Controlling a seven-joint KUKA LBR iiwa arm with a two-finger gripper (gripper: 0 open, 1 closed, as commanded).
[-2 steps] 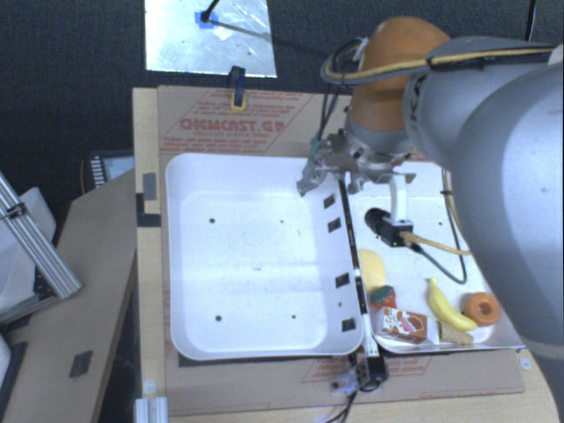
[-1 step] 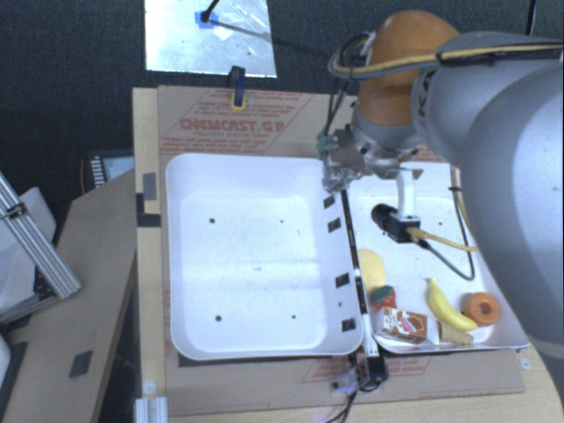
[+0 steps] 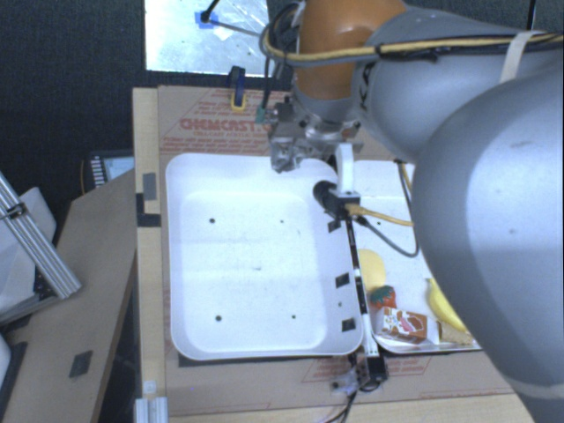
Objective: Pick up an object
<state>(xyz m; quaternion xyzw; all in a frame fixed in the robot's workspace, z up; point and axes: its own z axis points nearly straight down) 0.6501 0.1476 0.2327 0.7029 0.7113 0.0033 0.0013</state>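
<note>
My gripper (image 3: 286, 155) hangs under the orange wrist band, over the far edge of the left white bin (image 3: 189, 236). I see nothing held in it. The right bin (image 3: 385, 180) is mostly hidden by the grey arm. Along its near left side lie a pale yellow rounded object (image 3: 370, 268), a small red and white packet (image 3: 397, 322) and a yellow banana (image 3: 445, 308), well to the near right of the gripper.
The two bins meet at a raised rim (image 3: 351, 254) with black clips. They rest on brown cardboard (image 3: 211, 122). A shiny foil sheet (image 3: 207, 20) lies behind the bench. Metal rails (image 3: 31, 245) stand at the left.
</note>
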